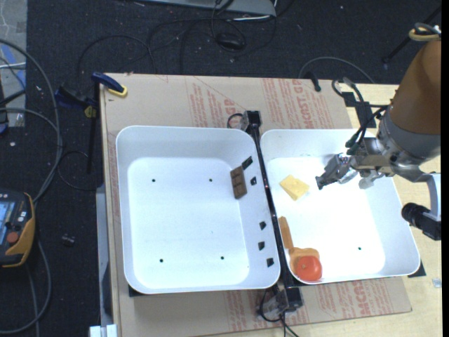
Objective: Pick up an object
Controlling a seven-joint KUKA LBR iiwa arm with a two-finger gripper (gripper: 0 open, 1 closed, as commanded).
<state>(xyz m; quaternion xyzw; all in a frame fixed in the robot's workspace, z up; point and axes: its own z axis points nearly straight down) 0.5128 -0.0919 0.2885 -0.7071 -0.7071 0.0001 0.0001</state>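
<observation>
Operator: Where does the arm stand in the camera view?

Technician: The arm (414,111) enters from the right, its orange band at the far right edge. The end effector (331,177) hangs over the far part of the right bin (393,237), pointing left. Whether its fingers are spread or pressed together cannot be told at this angle. Nothing is seen between them.

Operator: Which objects lie in that bin?

Technician: A pale yellow block (295,187) lies on the bin floor, just left of the end effector and apart from it. A red ball (307,267) sits in the near left corner of the same bin, touching a tan handle-shaped piece (286,233) that runs along the left wall. Both are well apart from the end effector.

Operator: And the left bin?

Technician: The left bin (140,209) holds one brown bar (238,182), leaning against its right wall on the far side. Small dark marks dot that wall nearer the camera.

Operator: What surrounds the bins?

Technician: Both bins rest side by side on the desk (182,100), which is covered with printed cardboard. A blue and yellow clamp (109,84) grips the desk's far left corner. Black cables (175,30) run across the dark floor beyond the desk. A yellow-cased device (15,227) lies on the floor at the left edge.
</observation>
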